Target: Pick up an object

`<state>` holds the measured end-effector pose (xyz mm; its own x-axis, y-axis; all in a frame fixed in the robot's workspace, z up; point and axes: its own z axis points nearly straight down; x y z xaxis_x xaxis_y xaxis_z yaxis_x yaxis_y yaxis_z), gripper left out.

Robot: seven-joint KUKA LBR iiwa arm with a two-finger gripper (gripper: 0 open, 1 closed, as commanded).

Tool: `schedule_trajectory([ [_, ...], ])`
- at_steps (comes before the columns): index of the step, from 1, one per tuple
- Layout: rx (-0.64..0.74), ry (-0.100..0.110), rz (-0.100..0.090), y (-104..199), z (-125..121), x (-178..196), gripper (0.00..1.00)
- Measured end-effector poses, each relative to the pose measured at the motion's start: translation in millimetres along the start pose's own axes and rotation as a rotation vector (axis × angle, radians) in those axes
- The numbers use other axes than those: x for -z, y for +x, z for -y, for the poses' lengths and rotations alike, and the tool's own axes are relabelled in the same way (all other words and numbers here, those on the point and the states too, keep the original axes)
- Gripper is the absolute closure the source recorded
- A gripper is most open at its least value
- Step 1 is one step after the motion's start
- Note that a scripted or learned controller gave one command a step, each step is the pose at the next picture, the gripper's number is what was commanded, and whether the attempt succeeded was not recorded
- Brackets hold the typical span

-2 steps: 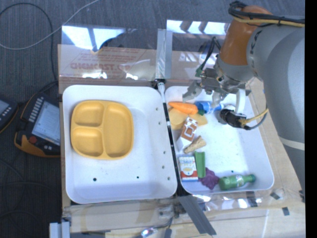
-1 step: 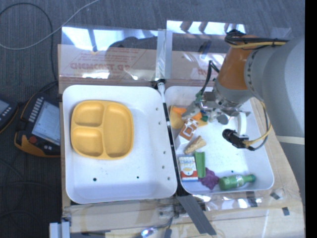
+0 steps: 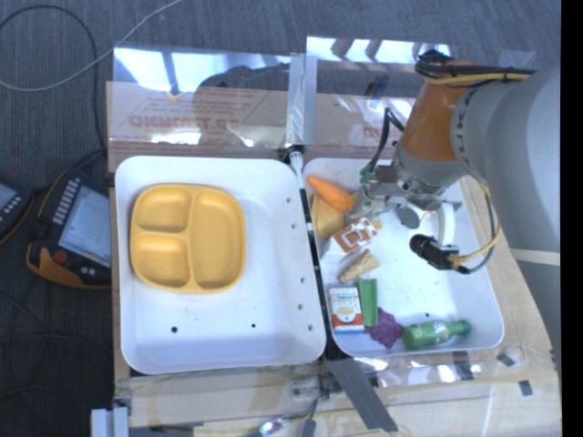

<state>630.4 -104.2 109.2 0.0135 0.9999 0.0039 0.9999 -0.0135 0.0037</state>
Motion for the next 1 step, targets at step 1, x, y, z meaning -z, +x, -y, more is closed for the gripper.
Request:
schedule_trajectory([
  [1,-0.513,0.007,0.008,51.5,8.4,72.2,1.0],
])
